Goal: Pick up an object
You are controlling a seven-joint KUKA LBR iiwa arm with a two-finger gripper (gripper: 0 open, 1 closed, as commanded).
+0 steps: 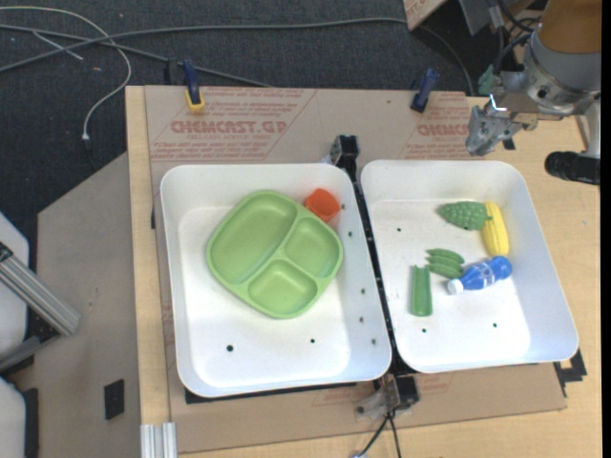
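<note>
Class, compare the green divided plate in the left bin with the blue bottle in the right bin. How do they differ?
The green plate is far larger than the blue bottle. The plate is flat with three compartments; the bottle is rounded and lies on its side. The plate has one orange thing at its edge; the bottle lies among several small items. Both rest in white bins.

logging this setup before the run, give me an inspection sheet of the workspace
surface: left bin and right bin, both white, side by side on a cardboard-covered bench
job's things: right bin holds yellow corn, blue bottle, green leafy toy, green pods, green stick; left bin holds green divided plate with an orange object at its edge
clutter: nothing seen
grippers: end effector above the right bin's far rim, holding nothing
cables: white cable on the floor
surroundings: dark carpet, blue clamps
</note>
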